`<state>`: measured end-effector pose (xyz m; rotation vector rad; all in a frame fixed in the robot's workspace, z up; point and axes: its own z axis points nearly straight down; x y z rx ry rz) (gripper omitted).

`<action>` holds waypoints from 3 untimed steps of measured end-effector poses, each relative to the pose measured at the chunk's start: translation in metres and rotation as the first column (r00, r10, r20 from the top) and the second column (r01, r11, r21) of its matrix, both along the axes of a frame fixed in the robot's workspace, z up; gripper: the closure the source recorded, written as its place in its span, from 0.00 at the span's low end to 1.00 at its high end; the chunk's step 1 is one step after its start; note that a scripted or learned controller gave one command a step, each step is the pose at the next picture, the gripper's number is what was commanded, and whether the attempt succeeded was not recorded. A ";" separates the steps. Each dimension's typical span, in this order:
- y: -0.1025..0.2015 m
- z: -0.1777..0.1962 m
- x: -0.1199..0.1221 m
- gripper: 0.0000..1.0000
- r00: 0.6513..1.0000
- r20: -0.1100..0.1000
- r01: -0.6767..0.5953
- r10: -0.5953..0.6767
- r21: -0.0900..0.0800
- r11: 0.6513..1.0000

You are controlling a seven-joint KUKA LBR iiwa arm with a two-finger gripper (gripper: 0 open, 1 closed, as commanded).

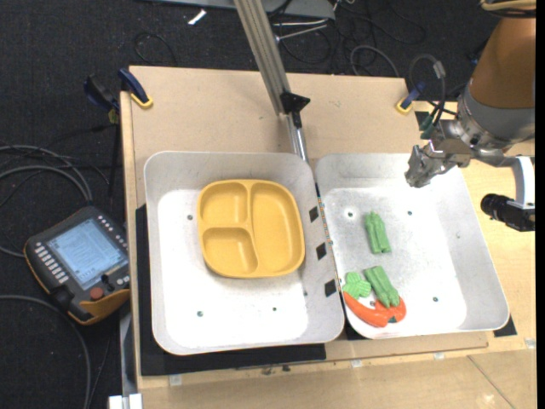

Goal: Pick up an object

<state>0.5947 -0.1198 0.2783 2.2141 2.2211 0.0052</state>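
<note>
A yellow three-compartment plate (252,228) lies in the left bin (170,313). In the right bin (451,254) a small green vegetable toy (376,233) lies near the middle. Another green piece (382,285) rests on an orange-red toy (373,311) at the bin's front left corner. My gripper (421,169) hangs above the right bin's far edge, up and to the right of the green toy and well apart from it. Nothing shows between its fingers.
A slanted metal pole (266,45) crosses the bench's back toward the seam between the bins. Yellow clamps (140,100) sit at the bench's far corners. A teach pendant (81,258) lies on the floor to the left, among cables.
</note>
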 end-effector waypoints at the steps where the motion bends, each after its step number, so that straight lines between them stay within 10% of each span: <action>1: 0.052 -0.002 -0.024 1.00 1.000 -0.007 -0.004 0.004 0.003 1.000; 3: 0.136 -0.026 -0.059 1.00 1.000 -0.009 -0.003 0.003 0.003 1.000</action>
